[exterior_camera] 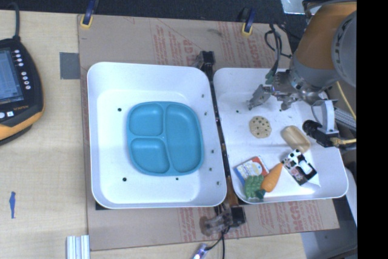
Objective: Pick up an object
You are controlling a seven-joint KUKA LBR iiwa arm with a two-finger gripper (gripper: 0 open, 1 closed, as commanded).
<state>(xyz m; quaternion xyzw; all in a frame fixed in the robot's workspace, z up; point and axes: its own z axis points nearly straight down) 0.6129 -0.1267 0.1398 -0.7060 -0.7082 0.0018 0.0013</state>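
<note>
My gripper (270,100) hangs over the far part of the right bin (233,85), reaching in from the right. Its two fingers are spread apart with nothing between them. Just in front of it lies a round speckled cookie (260,126). A tan bread roll (295,136) sits to the cookie's right. Nearer the front edge lie an orange carrot (273,177) with green leaves (254,187), a small colourful packet (250,167) and a black-and-white object (299,167).
The left bin (103,88) holds a blue divided plate (164,136). A black and orange handheld pendant (15,91) rests on the bench at the far left. Clamps hold the cardboard sheet at its far edge.
</note>
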